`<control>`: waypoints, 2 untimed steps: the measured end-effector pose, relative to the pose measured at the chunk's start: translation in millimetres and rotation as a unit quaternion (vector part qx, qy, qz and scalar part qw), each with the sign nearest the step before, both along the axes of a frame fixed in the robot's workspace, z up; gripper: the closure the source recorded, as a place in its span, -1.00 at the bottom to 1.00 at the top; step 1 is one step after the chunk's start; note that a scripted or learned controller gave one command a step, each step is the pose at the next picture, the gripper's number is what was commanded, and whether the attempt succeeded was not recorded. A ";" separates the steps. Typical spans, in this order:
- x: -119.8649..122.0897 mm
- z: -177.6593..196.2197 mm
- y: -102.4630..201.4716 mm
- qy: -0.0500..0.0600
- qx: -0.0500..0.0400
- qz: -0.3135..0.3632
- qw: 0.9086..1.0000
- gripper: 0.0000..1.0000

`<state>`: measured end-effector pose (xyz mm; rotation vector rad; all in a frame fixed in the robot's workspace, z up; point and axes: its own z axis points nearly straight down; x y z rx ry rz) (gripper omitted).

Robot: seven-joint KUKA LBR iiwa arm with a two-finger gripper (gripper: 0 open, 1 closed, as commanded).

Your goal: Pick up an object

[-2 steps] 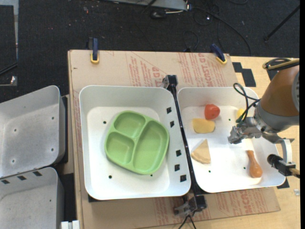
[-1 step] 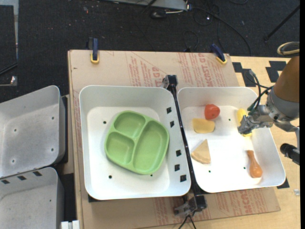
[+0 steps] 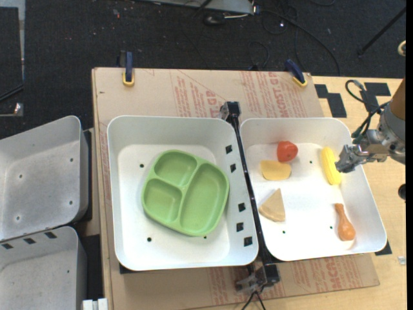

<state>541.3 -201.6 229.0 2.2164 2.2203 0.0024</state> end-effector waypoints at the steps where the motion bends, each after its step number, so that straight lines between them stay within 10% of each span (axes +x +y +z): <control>1: 1.1 40.3 -0.2 0.000 0.000 0.000 1.000 1.00; 2: 5.1 42.4 60.6 0.002 0.001 0.002 1.000 1.00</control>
